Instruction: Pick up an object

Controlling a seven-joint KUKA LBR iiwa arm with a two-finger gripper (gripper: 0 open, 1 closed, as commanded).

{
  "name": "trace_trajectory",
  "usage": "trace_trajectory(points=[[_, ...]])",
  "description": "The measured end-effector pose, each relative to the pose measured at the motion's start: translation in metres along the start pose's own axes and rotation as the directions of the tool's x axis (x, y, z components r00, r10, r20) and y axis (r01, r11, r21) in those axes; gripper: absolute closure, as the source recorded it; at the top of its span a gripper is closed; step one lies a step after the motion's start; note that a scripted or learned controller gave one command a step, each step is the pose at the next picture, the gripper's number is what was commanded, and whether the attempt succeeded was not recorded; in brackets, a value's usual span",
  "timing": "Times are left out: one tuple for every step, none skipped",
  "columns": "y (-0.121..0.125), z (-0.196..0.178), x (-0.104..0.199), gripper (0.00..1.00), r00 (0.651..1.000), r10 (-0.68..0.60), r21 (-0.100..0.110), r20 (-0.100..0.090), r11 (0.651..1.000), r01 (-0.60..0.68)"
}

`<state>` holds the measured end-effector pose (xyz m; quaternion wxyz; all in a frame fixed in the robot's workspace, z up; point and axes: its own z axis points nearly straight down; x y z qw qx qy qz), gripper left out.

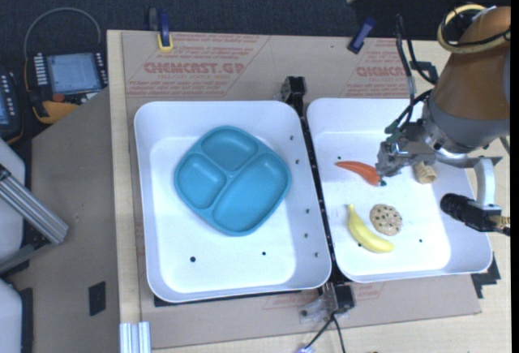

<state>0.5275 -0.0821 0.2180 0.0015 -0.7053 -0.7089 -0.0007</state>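
The gripper [384, 167] hangs low in the right bin [454, 254], its tip at the thick end of an orange chili pepper [358, 170]; from this angle it is not possible to tell how its jaws are set, or whether it has the pepper. The pepper lies flat on the bin floor, its pointed tip aimed away from the gripper toward the divider between the bins. Just right of the gripper sits a small tan object, perhaps a cork [424, 173]. Below the gripper lie a round cookie [387, 219] and, touching its lower left, a yellow banana [367, 232]. Well left of the gripper, in the left bin [162, 262], rests a blue divided plate [233, 179]. Both bins sit on the desk [122, 140]. The pepper looks like a light, smooth plastic toy, likely slippery; gripping across its thicker end seems safest.
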Motion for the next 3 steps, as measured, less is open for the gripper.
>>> trace_trajectory(points=[[-0.013, -0.009, 0.058, 1.0, 1.0, -0.002, 0.001, -0.001, 1.0, 0.002], [-0.015, -0.017, 0.111, 1.0, 1.0, -0.002, -0.003, 0.001, 1.0, 0.002], [-0.016, -0.015, 0.171, 1.0, 1.0, -0.002, -0.001, 0.001, 1.0, 0.002]])
